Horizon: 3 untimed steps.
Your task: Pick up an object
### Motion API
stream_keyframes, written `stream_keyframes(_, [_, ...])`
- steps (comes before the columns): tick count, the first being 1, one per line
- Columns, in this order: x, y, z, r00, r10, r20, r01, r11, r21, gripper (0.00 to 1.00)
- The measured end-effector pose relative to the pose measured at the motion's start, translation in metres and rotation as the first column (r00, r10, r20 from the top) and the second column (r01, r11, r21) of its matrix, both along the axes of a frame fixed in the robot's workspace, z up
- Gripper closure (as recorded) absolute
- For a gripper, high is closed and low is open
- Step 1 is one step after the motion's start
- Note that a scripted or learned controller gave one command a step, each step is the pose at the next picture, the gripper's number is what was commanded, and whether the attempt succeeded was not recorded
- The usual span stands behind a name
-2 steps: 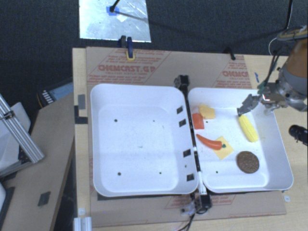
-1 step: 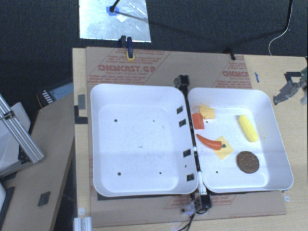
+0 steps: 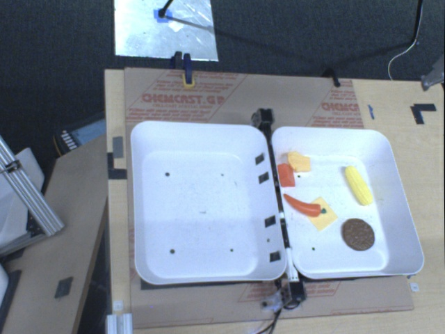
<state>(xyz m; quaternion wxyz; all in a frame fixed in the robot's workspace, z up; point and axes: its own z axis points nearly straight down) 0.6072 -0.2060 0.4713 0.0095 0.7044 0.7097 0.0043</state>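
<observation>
Tool's state cannot be told, yellow corn cob [image 3: 358, 184] lying lengthwise in the right bin [image 3: 405, 218], brown round biscuit [image 3: 358, 234] near its front wall, red chilli [image 3: 302, 204] across a yellow cheese slice [image 3: 324, 217], orange block [image 3: 286, 175] and yellow chunk [image 3: 300, 161] by its left wall, left bin [image 3: 201, 200] alongside on the counter [image 3: 208, 96].

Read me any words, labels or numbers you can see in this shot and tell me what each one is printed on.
"CHEMCAST" in red, followed by smaller letters too blurred to read, on the board under the bins, behind the left bin.
A second red print of the same style, running at a slant on the board behind the right bin; too blurred to read for certain.
Fainter red print on the board's near edge, unreadable.
</observation>
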Motion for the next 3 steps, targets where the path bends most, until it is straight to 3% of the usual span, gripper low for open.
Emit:
stream_keyframes(1, [0.023,0.000,0.069,1.000,-0.001,-0.007,0.001,1.000,0.002,0.00])
stream_keyframes(2, [0.023,0.000,0.077,1.000,0.002,-0.011,-0.002,1.000,0.003,1.00])
stream_keyframes(3, [0.062,0.001,-0.054,1.000,0.000,-0.029,0.000,1.000,0.010,1.00])
